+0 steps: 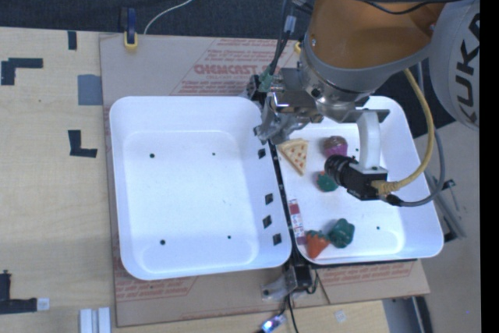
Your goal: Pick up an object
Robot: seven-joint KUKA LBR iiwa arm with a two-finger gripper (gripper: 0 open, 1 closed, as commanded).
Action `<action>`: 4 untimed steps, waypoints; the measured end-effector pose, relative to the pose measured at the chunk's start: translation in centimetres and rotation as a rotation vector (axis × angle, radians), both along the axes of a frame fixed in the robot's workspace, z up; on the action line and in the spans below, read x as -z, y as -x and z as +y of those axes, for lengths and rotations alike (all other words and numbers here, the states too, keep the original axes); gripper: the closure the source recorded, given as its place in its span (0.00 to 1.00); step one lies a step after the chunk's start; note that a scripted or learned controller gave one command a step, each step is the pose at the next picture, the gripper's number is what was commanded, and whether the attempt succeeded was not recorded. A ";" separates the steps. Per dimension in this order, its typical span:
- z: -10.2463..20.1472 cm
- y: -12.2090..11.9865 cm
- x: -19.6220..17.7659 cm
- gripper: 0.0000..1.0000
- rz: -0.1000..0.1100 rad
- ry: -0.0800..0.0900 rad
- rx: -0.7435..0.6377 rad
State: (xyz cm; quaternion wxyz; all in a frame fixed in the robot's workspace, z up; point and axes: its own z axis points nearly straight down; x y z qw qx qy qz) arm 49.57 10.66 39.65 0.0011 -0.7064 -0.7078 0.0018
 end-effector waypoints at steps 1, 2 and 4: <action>-0.2 1.3 3.7 1.00 0.002 0.001 0.001; 1.2 1.2 -3.8 1.00 -0.010 -0.003 -0.002; 1.3 1.2 -5.3 1.00 0.000 -0.001 -0.004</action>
